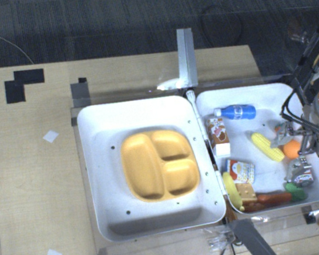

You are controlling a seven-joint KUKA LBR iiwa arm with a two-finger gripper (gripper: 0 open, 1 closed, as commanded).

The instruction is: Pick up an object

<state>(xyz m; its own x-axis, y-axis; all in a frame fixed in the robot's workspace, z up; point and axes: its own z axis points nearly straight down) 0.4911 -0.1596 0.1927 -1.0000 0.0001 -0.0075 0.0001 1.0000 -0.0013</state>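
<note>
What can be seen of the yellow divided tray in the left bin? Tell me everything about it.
The yellow divided tray lies flat, face up, near the middle of the left white bin. It looks like smooth moulded plastic, mustard yellow, with rounded corners. It has three hollows: one long compartment along its left side and two smaller ones stacked on its right. It sits slightly turned against the bin's edges. It rests on the bin floor; no other object touches it.

A mustard-yellow tray lay in a white bin; a blue bottle, yellow corn and an orange ball filled the other.
</note>
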